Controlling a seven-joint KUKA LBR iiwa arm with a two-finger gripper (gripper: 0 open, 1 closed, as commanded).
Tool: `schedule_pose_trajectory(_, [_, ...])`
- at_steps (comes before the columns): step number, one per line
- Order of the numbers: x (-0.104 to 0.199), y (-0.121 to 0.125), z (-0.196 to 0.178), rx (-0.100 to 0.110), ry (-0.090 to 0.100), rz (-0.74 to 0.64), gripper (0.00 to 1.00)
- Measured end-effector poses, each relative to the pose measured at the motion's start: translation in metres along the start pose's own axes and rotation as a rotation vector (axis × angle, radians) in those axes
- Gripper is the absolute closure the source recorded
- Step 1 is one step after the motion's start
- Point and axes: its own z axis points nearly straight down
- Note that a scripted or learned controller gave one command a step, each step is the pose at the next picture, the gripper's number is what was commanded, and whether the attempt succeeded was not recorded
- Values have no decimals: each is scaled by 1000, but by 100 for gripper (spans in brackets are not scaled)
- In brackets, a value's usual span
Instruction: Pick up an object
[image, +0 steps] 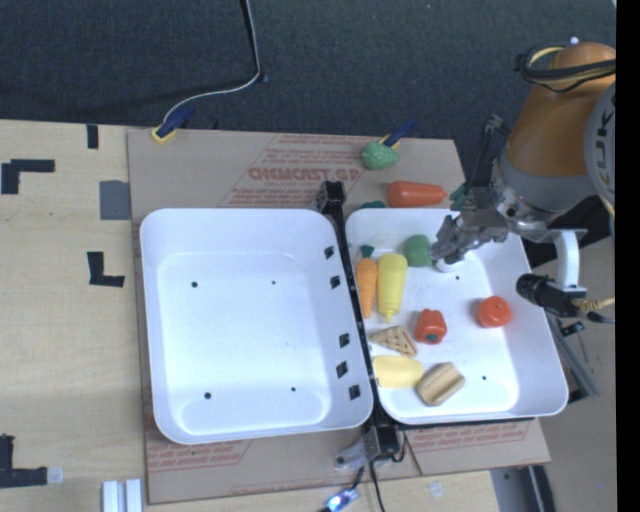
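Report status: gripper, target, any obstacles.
Gripper low in right bin, beside green piece. Nothing seen held. Corn and carrot close by.

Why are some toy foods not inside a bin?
Two lie on the cardboard behind the right bin: a green vegetable and a red-orange carrot touching its rim. The other foods sit inside that bin.

Single fixed overhead camera, angled down on both bins (150, 240); arm (560, 120) enters from right.
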Motion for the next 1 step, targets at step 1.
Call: schedule_pose_trajectory(1, [-30, -83, 162, 18, 4, 9, 100])
